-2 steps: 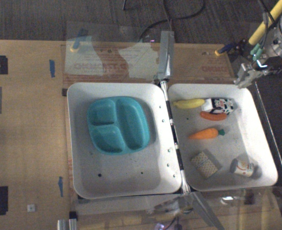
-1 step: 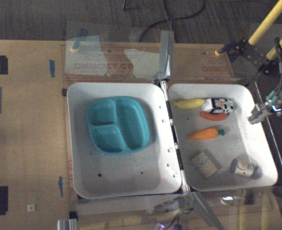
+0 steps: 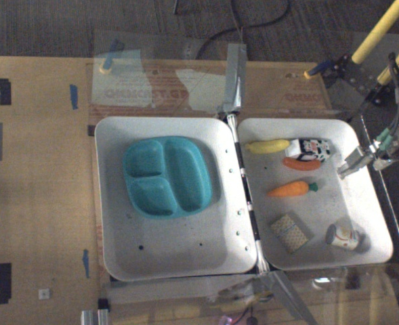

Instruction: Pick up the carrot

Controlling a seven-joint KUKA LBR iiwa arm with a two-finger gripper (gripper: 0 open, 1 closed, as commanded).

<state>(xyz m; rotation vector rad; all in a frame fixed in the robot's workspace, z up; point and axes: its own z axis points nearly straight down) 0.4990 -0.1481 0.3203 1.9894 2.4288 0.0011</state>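
Orange tapered carrot [image 3: 292,189], smooth white bin [image 3: 372,208]

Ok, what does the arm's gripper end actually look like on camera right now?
At the right edge, over the right bin, the gripper shows as pale grey metal fingers on a darker grey body, with a small teal-green part and thin cables behind it. The picture is too small and blurred there to make out markings.

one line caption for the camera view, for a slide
Gripper at the right bin's far edge, the carrot lying untouched mid-bin; teal plate in the left bin.
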